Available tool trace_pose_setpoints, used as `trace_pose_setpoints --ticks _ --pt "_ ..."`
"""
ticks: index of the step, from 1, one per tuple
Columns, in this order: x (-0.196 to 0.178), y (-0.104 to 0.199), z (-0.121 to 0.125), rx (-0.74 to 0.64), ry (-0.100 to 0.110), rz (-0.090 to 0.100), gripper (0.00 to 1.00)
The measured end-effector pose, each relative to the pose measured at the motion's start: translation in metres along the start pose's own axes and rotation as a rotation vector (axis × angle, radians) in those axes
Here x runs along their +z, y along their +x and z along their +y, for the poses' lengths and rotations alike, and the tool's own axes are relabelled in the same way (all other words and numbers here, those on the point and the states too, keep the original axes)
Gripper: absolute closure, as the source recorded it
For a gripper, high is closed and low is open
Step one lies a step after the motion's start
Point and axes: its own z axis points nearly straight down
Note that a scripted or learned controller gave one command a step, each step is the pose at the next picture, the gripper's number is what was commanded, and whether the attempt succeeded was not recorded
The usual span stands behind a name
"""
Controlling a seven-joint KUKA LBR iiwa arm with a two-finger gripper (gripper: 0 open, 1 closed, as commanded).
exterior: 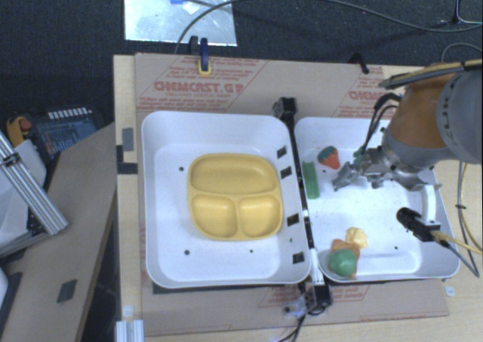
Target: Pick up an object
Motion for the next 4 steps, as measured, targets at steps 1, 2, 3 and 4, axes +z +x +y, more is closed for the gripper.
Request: trace_pose_setpoints --ticks 1,2,3,4 --pt "-0.011 -0.001 0.000 0.000 0.000 -0.001 1.00" --pt "-0.070 0.004 -0.006 -0.002 -0.002 -0.001 1.00" --pt "-0.120 -0.005 -0.008 0.000 -0.002 -0.001 1.00" --pt "-0.161 -0.005 -0.006 -0.003 -0.002 -0.001 1.00"
